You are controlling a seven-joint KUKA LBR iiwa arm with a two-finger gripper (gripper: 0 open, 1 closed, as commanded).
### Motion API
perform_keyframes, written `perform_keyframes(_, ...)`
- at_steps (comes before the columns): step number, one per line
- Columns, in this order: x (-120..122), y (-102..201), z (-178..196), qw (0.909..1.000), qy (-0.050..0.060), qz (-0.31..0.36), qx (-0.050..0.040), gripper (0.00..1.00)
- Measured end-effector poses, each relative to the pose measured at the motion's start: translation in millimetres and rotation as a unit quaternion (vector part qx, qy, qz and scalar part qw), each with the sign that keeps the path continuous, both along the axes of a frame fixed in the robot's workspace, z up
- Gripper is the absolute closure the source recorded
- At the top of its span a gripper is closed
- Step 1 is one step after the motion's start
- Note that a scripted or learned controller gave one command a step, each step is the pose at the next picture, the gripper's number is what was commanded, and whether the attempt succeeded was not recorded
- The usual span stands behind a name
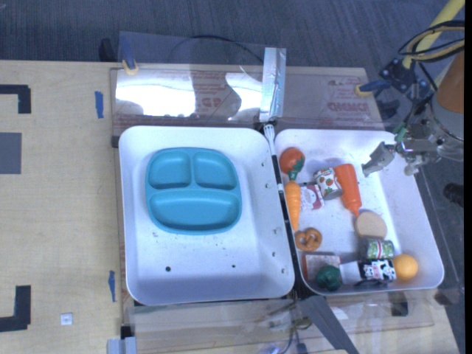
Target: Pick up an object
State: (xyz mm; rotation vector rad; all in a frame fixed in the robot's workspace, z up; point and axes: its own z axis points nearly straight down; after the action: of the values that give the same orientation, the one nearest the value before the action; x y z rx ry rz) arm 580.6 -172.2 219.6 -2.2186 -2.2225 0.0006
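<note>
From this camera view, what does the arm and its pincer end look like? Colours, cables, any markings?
The pincer is a pale grey metal assembly with slim light fingers, small green accents and blue fittings near the wrist. Behind it, black and yellow cables loop along the arm, with an orange section at the frame's right edge. No readable markings at this resolution.

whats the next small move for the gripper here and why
Probably a short move left and down toward the orange bottle. The gripper sits over the upper right corner of the right bin with nothing visibly between its fingers, so no pick has happened yet. The bottle is the nearest item and has some bare floor around it, unlike the crowded pile at the bin's lower edge.
</note>
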Motion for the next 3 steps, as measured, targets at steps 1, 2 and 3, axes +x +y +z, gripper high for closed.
perform_keyframes(1, 25.0, 7.0, -106.1, 0.9999, -0.010, -0.006, -0.0056, 0.00)
perform_keyframes(2, 23.6, 9.6, -100.2, 1.0000, -0.007, -0.006, -0.0029, 1.00)
perform_keyframes(3, -3.6, 15.4, -114.0, 0.9938, -0.013, -0.111, -0.0031, 1.00)
